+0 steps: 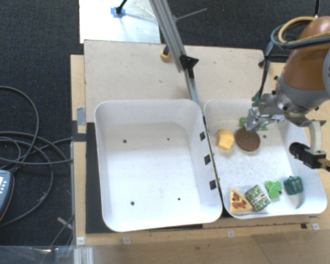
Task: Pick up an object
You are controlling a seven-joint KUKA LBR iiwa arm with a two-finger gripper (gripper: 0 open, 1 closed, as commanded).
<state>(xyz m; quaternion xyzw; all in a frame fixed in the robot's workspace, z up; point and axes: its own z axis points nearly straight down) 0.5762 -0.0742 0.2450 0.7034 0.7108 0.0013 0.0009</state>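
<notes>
In the right bin (313, 202) a brown round disc (248, 141) lies near the middle, with a yellow chunk (226, 139) just to its left. My gripper (252, 122) hangs over the back of the right bin, its tip just above the disc's far edge. Along the bin's front edge lie a pizza-slice toy (239, 201), a green patterned block (257, 197), a light green piece (273, 188) and a dark green piece (293, 185).
The left bin (104, 164) stands beside the right one, the two walls meeting at a ridge. A slanted metal pole (173, 32) crosses the bench behind the bins. Cables and a pendant lie on the floor at left.
</notes>
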